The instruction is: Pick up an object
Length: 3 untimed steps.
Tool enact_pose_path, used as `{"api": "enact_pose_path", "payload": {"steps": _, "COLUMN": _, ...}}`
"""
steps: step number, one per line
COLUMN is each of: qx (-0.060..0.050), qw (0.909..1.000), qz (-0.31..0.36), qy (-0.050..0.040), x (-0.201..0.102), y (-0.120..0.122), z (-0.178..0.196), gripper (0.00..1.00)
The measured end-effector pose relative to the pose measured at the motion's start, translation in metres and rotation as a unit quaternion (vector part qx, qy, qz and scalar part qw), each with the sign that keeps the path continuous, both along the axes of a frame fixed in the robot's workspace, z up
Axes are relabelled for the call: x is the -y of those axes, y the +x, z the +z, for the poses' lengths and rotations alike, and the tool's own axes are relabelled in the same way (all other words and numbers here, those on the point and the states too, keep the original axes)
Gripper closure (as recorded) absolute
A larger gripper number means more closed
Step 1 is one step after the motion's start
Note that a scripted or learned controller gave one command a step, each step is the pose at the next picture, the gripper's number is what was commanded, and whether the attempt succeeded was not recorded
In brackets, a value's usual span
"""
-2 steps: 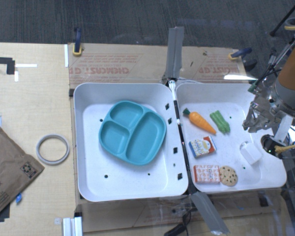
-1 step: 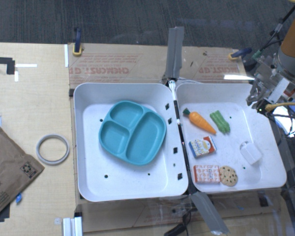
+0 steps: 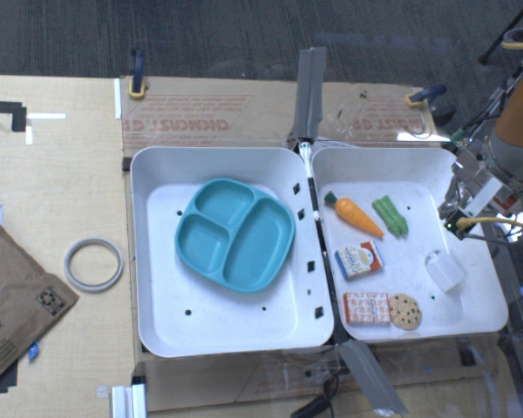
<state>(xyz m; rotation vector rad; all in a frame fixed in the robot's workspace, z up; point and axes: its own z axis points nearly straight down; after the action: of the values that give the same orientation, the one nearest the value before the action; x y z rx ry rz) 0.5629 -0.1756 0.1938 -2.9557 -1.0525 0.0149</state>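
Currently the gripper (image 3: 467,197) hangs over the right bin (image 3: 418,171) at its 2 o'clock edge, about above the rim. From this slant I cannot tell whether it is open or closed. I log the candidate objects by clock position from that bin's centre. An orange carrot (image 3: 358,216) lies at 10 o'clock, slanted, with its green top toward the divider. A green ridged piece (image 3: 390,216) lies at 12 o'clock, just beside the carrot's tip but apart from it. A small printed carton (image 3: 358,259) sits at 9 o'clock. A red-and-white packet (image 3: 366,308) lies at 7 o'clock, with a round cookie (image 3: 404,312) touching its right side at 6 o'clock. A pale translucent cup (image 3: 444,270) rests at 4 o'clock, the item nearest the gripper. The left bin (image 3: 157,320) holds a teal divided plate (image 3: 235,234), roughly centred. On the bench at the left bin's 9 o'clock lies a tape ring (image 3: 93,263), with a brown cardboard box (image 3: 17,299) beyond it.
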Motion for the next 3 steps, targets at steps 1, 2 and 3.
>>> {"api": "enact_pose_path", "payload": {"steps": 1, "qx": 0.001, "qw": 0.9916, "qz": -0.129, "qy": -0.0020, "x": -0.031, "y": 0.045, "z": 0.021, "gripper": 1.00}}
{"api": "enact_pose_path", "payload": {"steps": 2, "qx": 0.001, "qw": 0.9735, "qz": -0.229, "qy": -0.0031, "x": -0.085, "y": 0.070, "z": 0.014, "gripper": 1.00}}
{"api": "enact_pose_path", "payload": {"steps": 3, "qx": 0.002, "qw": 0.9708, "qz": -0.240, "qy": -0.0031, "x": -0.176, "y": 0.070, "z": 0.054, "gripper": 1.00}}
